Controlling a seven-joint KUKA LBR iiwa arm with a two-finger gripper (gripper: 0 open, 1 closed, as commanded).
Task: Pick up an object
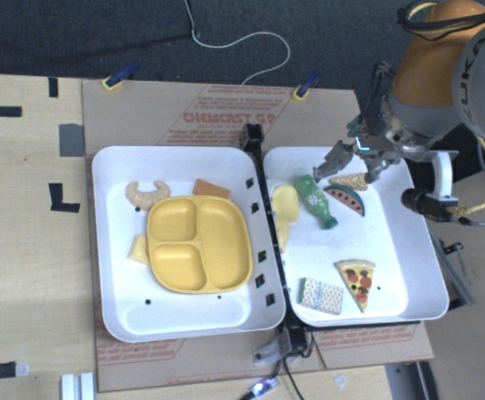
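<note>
Gripper [351,167] sits over the far part of the right bin [409,248], fingers spread apart and angled down. One finger [332,158] points toward the green bottle; the other [377,167] is on the arm side. Nothing sits between them. A pale wedge-shaped piece [348,182] lies just below the gap, not gripped.

Arm [434,65] comes in from the right, orange band above the wrist, grey casing at the frame edge.

Right bin contents, nearest the gripper first:
- watermelon slice [345,199], just beside the pale wedge, flat on the bin floor
- green bottle [315,198], lying on its side at a slant, its upper end near the left finger
- pale yellow object [285,207] against the bin's left wall, touching or just beside the bottle; exact shape hard to tell
- pizza slice [357,280] toward the near side, well apart from the gripper
- patterned blue-white square [321,295] just beside the pizza slice, near the front wall

Left bin [109,223]:
- yellow divided plate [199,244] in the middle
- tan curved piece [146,194] at the plate's far left corner
- orange-brown flat piece [212,190] at the plate's far edge
- pale yellow wedge [138,248] tucked against the plate's left side

A white cable [242,40] loops across the dark floor beyond the bench.
</note>
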